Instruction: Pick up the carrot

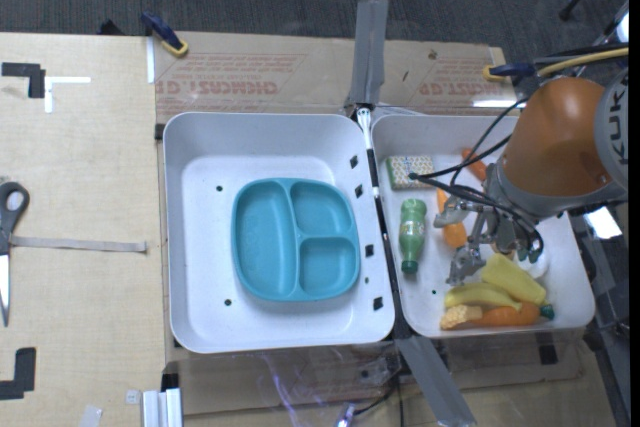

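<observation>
The carrot [503,317], orange with a small green end at its right, lies flat along the front wall of the right bin [575,245]. My gripper [467,255] hangs low over the middle of that bin, a little behind and to the left of the carrot, just above a yellow banana-like piece [512,279]. Nothing can be seen held in it. The arm's orange band [560,150] and cables cover the back right part of the bin.
In the right bin also lie a green bottle [411,233], a speckled green block [412,170], a small orange piece [455,235] and a corn cob [457,317]. The left bin [190,215] holds a teal divided plate [297,239]. Scissors [8,215] lie on the bench at the far left.
</observation>
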You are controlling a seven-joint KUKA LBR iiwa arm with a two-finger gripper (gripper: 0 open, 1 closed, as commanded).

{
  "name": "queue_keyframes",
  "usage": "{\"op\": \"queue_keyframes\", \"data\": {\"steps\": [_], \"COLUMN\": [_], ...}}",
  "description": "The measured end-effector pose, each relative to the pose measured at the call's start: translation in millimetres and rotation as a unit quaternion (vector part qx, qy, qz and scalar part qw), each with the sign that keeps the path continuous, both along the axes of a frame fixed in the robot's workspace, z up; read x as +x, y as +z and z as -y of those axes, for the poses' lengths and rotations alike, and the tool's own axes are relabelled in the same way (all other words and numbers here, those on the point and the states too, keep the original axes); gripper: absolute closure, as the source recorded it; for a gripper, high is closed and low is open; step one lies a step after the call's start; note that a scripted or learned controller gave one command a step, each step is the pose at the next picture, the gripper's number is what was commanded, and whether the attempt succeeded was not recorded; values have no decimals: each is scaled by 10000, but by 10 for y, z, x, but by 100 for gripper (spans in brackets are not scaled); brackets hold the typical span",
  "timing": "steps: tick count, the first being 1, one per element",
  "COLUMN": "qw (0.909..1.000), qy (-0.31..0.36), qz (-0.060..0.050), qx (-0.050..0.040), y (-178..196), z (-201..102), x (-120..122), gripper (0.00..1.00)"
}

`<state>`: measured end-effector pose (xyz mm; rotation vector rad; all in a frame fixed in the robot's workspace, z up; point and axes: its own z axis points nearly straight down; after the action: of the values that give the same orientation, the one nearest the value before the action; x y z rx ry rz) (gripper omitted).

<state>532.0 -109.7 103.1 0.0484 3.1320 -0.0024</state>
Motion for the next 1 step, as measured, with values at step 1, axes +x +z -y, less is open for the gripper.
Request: {"op": "queue_keyframes", "data": {"steps": [1], "qw": [10000], "qy": [14], "qz": [31], "qx": [-9], "y": [102], "z": [-3], "x": [26], "gripper": [100]}}
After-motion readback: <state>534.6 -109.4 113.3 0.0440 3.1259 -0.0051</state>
